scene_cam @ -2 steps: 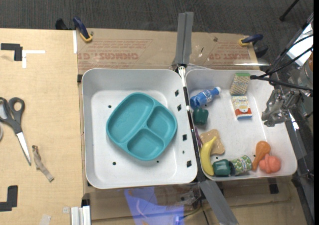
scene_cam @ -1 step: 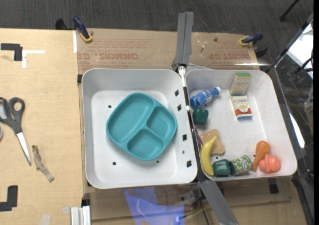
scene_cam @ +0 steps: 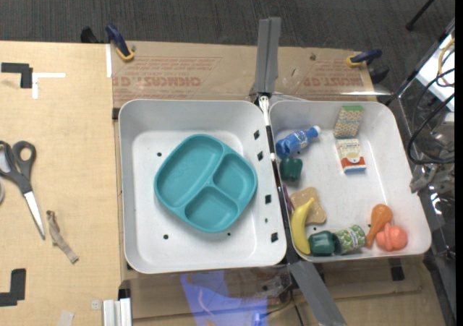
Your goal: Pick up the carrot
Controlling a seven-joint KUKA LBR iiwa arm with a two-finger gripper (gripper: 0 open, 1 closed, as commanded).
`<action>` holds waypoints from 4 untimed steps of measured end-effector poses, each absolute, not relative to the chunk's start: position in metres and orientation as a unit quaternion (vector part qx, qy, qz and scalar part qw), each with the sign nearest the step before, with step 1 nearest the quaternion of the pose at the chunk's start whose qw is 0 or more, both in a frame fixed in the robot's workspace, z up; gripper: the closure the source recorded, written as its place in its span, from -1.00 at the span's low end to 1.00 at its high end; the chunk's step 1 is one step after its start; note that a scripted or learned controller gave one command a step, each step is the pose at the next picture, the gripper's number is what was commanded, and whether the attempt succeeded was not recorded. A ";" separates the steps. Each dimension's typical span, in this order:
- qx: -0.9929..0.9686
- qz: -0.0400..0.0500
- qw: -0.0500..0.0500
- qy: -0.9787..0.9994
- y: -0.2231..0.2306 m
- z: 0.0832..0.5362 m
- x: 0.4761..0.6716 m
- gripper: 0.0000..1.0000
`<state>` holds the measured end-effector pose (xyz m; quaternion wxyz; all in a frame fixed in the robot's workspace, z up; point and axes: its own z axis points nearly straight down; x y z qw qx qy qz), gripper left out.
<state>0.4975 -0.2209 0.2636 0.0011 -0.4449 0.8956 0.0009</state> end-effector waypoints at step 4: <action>-0.892 0.001 0.002 0.453 -0.149 0.306 0.479 1.00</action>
